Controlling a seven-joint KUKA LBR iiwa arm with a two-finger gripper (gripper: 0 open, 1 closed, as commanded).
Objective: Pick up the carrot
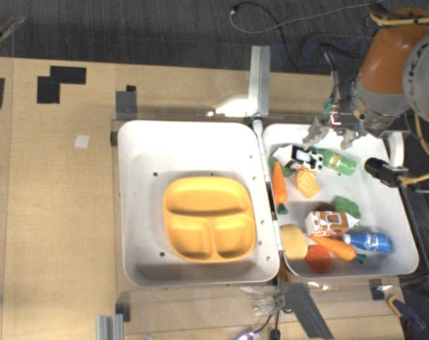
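Wooden desk (pixel 52 211) carries two bins; long orange carrot (pixel 279 184) against right white bin's (pixel 405 250) left wall; gripper (pixel 333 134) above bin's far edge, fingers spread, pinching nothing, likely poised for descent.

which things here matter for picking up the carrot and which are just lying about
For the job:
- long orange carrot at the right bin's left wall
- second orange carrot near the front
- gripper

Lying about:
- yellow divided plastic tray
- green bottle
- blue bottle
- small carton
- red tomato
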